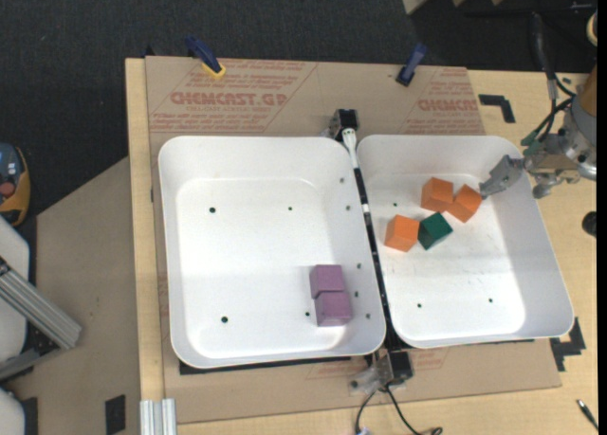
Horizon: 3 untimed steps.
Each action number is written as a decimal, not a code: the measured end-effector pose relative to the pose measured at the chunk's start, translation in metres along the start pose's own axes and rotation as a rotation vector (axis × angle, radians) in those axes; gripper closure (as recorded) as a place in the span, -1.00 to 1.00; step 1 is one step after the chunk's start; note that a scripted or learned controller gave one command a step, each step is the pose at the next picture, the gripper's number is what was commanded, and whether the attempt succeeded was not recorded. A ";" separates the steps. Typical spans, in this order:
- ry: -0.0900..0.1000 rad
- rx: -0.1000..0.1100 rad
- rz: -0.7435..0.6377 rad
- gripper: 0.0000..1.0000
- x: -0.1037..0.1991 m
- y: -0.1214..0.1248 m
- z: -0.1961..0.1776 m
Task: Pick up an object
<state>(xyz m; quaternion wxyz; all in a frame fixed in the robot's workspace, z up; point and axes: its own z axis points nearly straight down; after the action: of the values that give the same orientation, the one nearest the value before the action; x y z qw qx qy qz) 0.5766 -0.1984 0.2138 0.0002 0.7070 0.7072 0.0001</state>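
In the right bin (531, 281) lie three orange blocks (437, 193), (466, 204), (402, 232) and a dark green block (435, 230), bunched in its upper middle. A purple block (330, 293) rests in the left bin (190, 234), near the front right corner. My gripper (520, 184) hangs over the right bin's upper right corner, open, with nothing between its fingers. Its left fingertip (493, 182) ends just right of the nearest orange block, and I cannot tell whether they touch.
The two bins meet along a black divider strip (365, 220). They sit on a cardboard sheet (285, 92) held by blue clamps (204, 56) at the back. Cables (545, 63) trail down at the right by the arm (579, 144).
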 end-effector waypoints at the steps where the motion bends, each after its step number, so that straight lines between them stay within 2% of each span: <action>1: -0.001 -0.004 -0.001 1.00 0.000 0.001 -0.011; 2: -0.004 -0.021 -0.006 1.00 0.069 0.017 -0.268; 3: -0.005 -0.005 0.006 1.00 -0.002 0.029 -0.275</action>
<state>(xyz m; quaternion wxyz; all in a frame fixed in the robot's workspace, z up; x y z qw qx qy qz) 0.6057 -0.2006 0.4885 0.0036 0.7093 0.7049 0.0000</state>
